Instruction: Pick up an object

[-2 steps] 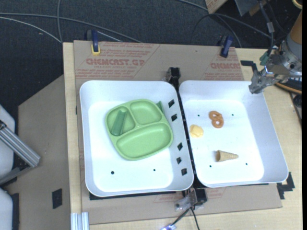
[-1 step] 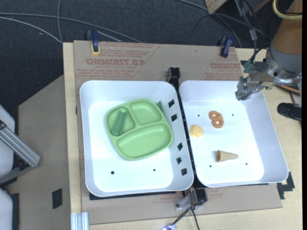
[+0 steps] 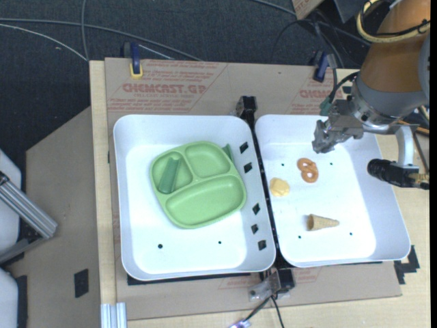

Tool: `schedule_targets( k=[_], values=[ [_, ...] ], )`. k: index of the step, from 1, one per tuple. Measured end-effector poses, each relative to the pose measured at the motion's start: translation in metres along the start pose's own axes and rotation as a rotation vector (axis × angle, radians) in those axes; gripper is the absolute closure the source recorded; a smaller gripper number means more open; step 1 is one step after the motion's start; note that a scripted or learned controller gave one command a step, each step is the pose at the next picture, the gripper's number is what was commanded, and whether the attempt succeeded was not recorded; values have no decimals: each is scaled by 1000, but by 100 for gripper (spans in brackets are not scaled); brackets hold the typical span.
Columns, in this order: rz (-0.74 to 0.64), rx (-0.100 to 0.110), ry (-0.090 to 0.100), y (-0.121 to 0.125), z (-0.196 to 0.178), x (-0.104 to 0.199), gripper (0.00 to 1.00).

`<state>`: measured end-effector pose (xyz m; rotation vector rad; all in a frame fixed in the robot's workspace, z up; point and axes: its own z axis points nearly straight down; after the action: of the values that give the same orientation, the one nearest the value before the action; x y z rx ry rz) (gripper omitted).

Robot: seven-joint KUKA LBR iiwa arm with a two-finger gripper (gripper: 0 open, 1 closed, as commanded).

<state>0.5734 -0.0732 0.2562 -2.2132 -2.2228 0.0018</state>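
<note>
In the right bin (image 3: 369,241) lie three small things: an orange pretzel (image 3: 308,170), a pale yellow lump (image 3: 279,187) and a tan cone (image 3: 321,222). My gripper (image 3: 322,143) hangs over the back of this bin, just above and to the right of the pretzel. Nothing shows between its fingers. The arm reaches in from the upper right.
The left bin (image 3: 136,248) holds a green divided plate (image 3: 198,183) with a darker green piece (image 3: 168,174) in one compartment. Black clips (image 3: 258,228) run along the seam between the bins. The bins rest on a cardboard sheet (image 3: 171,80) held by clamps.
</note>
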Motion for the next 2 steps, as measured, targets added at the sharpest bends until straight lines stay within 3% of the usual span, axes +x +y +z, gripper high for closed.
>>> schedule_targets(
  k=[2],
  values=[
    [-2, 0, 1, -16, 26, 111, 100]
  ],
)
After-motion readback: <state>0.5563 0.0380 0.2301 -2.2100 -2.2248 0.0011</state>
